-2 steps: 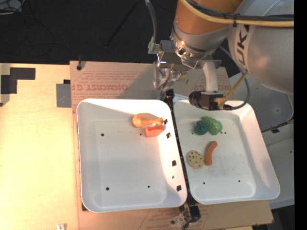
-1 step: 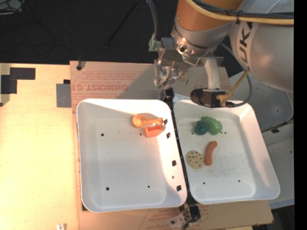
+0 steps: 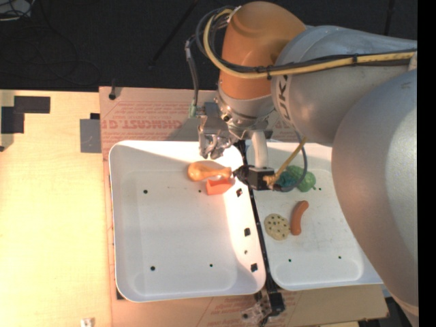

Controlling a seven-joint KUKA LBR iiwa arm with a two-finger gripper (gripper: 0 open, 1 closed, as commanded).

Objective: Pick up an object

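My gripper (image 3: 214, 146) hangs over the far edge of the left bin (image 3: 170, 251), below the orange band of the arm. Just in front of it lies a rounded orange-yellow object (image 3: 203, 171), near the bin's far right part. A small orange-red block (image 3: 219, 186) rests against that object on its near side. Nothing shows between the gripper and these two things, and the gripper sits slightly above and behind them.
The right bin (image 3: 320, 264) holds a green and teal lump (image 3: 298, 179), a brown sausage (image 3: 298, 218) and a round speckled biscuit (image 3: 276, 226). The arm's large grey body covers the right bin's far right side. A wooden bench top (image 3: 48, 216) lies to the left.
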